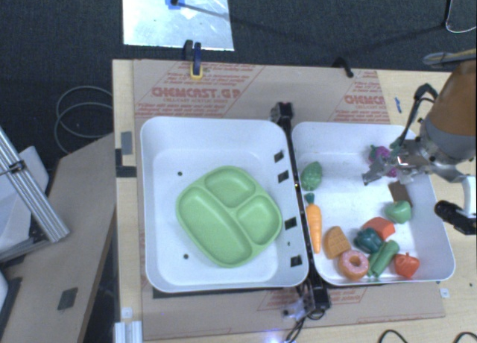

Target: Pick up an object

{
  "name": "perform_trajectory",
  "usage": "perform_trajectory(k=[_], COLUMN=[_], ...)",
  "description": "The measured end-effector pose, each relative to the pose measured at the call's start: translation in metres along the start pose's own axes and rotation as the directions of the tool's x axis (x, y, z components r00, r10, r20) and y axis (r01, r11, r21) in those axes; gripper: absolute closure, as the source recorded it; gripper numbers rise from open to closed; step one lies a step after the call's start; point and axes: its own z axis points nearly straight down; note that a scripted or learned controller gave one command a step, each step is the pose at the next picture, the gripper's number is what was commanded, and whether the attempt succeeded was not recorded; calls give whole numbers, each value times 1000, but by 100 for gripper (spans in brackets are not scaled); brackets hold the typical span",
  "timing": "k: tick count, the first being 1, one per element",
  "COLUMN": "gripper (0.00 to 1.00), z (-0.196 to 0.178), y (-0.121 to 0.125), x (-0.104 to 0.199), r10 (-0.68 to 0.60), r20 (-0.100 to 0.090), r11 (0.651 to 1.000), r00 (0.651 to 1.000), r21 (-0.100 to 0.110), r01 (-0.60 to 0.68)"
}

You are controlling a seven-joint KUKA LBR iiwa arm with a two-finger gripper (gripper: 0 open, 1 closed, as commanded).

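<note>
The orange carrot (314,227) in the right bin (335,155) is taken as the landmark; it lies lengthwise along that bin's left wall, just inside the divider. Just above it a green broccoli-like piece (311,175) is seen. To its right, touching or nearly so, a tan bread-like piece (335,241) rests, and below that a pink-iced doughnut (352,263). Further right of the carrot a cluster is packed toward the bin's lower right corner: a red-orange piece (380,227), a dark teal piece (367,241), a long green vegetable (383,257) and a red tomato-like piece (406,264). Such crowding is judged to be the result of loose tipping into the bin rather than of deliberate arrangement, and the touching neighbours would make a clean grasp there harder.

The gripper (389,166) is seen up and to the right of the carrot, low over the upper right part of the bin, the arm having been brought in from the right edge. A small purple thing (381,153) is seen at the gripper, but whether it is held cannot be told, nor whether the pincer is apart or together. A light green piece (399,212) lies just below it, a little apart from the cluster, and is judged an easier candidate.

To the left of the carrot, beyond the divider, the left bin (171,148) holds a green sectioned plate (228,216), lying flat with nothing visible in its three sections.
</note>
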Motion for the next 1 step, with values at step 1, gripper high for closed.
perform_trajectory(k=[1], gripper=[0], z=[43], y=[4], x=[3], r10=[-1], r20=[-1], r11=[1000], r00=[1000], r21=[0], r01=[1])
